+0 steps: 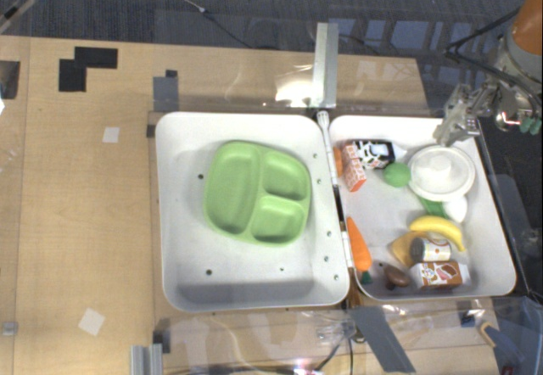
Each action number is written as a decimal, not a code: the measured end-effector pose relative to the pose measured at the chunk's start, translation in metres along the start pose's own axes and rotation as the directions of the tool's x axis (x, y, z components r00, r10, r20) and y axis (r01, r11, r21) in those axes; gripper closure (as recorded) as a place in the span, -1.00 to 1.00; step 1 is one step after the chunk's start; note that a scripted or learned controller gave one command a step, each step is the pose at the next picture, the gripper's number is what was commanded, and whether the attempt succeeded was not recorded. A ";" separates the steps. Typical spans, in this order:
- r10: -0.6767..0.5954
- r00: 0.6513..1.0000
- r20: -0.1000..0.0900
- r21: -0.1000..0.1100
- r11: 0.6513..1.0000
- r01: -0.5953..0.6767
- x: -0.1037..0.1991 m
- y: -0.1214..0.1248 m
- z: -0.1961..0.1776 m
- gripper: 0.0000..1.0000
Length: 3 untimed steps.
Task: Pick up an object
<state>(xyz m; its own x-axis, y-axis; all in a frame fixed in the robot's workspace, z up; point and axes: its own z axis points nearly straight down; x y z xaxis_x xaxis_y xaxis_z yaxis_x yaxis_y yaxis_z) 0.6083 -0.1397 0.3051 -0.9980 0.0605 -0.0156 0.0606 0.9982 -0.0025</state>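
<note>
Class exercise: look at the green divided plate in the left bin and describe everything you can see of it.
The green divided plate is light green, smooth and plastic-looking, with rounded corners. Raised ridges split it into three compartments: one long section on the view's left and two smaller ones on the right. All three hold nothing. It lies flat and right side up, turned slightly askew, near the middle of the left white bin, resting on the bin floor with nothing else touching it.

The arm (pixel 528 34) (grey, orange-banded) is cut off at the right edge.
</note>
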 end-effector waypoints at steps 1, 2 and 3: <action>-0.286 0.958 -0.003 -0.002 0.958 0.286 -0.042 -0.064 -0.006 1.00; -0.640 0.768 -0.007 -0.010 0.768 0.640 0.012 -0.066 0.075 1.00; -0.730 0.684 0.001 -0.003 0.684 0.730 -0.060 -0.060 0.037 1.00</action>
<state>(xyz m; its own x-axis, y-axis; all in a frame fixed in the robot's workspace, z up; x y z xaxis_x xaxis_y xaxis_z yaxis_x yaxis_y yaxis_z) 0.6649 -0.2037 0.2688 -0.7265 -0.6871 -0.0097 -0.6870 0.7265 -0.0103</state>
